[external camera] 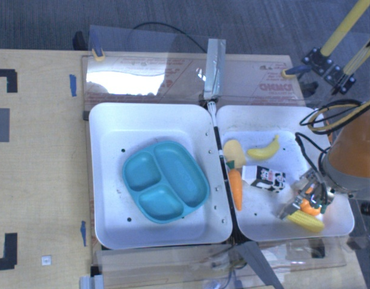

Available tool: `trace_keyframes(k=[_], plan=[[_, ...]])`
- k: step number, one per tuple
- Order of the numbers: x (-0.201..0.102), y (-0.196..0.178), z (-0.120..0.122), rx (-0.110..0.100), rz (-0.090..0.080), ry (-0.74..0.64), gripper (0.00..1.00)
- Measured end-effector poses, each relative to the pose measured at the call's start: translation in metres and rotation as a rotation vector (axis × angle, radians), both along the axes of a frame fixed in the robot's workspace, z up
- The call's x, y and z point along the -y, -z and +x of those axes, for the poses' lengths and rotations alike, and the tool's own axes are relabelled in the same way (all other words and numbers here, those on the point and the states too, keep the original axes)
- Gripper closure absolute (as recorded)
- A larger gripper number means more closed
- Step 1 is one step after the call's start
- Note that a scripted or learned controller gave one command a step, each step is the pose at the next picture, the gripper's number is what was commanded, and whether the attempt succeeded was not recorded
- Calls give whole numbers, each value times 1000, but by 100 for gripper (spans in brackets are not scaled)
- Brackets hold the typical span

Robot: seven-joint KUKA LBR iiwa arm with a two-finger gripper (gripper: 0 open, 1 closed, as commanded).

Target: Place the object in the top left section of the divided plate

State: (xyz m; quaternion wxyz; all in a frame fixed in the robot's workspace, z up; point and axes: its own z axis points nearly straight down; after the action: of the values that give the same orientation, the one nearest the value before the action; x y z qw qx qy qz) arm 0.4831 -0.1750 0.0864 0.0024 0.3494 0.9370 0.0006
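You are looking down at a wooden desk [34, 179] with two white bins sitting side by side. In the left bin [106, 131] a blue divided plate [165, 180] is lying near the middle, turned at a slant. It has three sections, and each one is showing bare blue.

In the right bin [341, 221] the toy food is lying about. A yellow banana [264, 149] is lying near the far edge of that bin. A carrot [235, 188] is lying along the left wall, with a pale yellow piece [234, 153] touching its far end. A small black and white pack [266, 177] is lying in the middle, just beside the carrot.

The arm [353, 155] is reaching in from the right. Its gripper [305, 200] is hanging low over the near right corner of the right bin. An orange thing [310, 208] is sitting right at the jaws, and a yellow corn cob [305, 221] is lying just below it, touching it. You cannot tell if the jaws are wide, narrow, or holding the orange thing, because the parts are too small and crowded together there.

Black cables [320, 116] are looping beside the arm, past the bin's far right corner.
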Motion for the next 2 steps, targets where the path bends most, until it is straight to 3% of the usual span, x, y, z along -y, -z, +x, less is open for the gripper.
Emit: trace_keyframes(k=[1,2], plan=[[0,-12,2,9,-2,1,100],[0,-11,2,6,-1,0,0]])
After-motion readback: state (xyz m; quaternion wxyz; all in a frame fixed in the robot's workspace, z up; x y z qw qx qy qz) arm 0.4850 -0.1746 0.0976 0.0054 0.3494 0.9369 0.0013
